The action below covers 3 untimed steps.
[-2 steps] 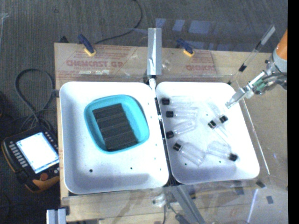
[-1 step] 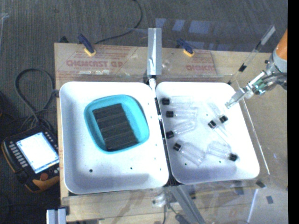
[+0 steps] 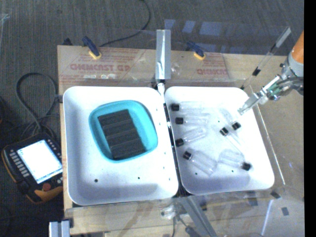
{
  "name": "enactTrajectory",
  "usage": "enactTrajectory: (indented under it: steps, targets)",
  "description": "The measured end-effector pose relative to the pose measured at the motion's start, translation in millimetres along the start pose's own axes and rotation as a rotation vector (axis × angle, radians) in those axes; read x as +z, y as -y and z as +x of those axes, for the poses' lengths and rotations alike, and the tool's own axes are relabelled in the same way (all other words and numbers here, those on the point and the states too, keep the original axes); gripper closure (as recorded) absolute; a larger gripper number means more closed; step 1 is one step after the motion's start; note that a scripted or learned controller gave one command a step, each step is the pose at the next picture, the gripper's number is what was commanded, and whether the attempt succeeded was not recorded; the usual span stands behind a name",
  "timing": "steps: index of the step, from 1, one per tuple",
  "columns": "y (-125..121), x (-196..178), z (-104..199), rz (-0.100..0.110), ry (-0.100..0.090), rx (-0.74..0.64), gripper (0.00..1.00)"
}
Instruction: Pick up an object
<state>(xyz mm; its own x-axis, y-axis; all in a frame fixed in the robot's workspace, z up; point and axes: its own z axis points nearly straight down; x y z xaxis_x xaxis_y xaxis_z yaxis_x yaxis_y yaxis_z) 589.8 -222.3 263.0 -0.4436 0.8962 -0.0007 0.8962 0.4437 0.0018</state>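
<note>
The gripper (image 3: 247, 106) hangs over the right bin's (image 3: 256, 179) far right corner — fingers close together, nothing between them. Below it, inside that bin, lie about 7 clear vials with black caps (image 3: 229, 129). Left of that bin, the left bin (image 3: 81, 181) holds a blue tub (image 3: 150, 127) containing a black ridged block (image 3: 120, 134). Both bins rest on a wooden bench (image 3: 106, 65) — a teach pendant (image 3: 34, 163) lies on the floor further left.

Clear black-capped vials (image 3: 197, 130), lying scattered, right bin (image 3: 256, 179)

Glossy white bins (image 3: 118, 191), clear plastic vials (image 3: 197, 132)
</note>
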Motion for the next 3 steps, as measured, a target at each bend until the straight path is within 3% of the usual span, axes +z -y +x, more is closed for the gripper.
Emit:
enactTrajectory:
  steps: [1, 2, 3]
  targets:
    - [-2, 168, 27, 0.000, -0.001, -0.013, 0.00]
    - [-3, 159, 27, -0.002, -0.003, -0.012, 1.00]
    - [-55, 46, 0, 0.004, 0.003, 0.412, 1.00]
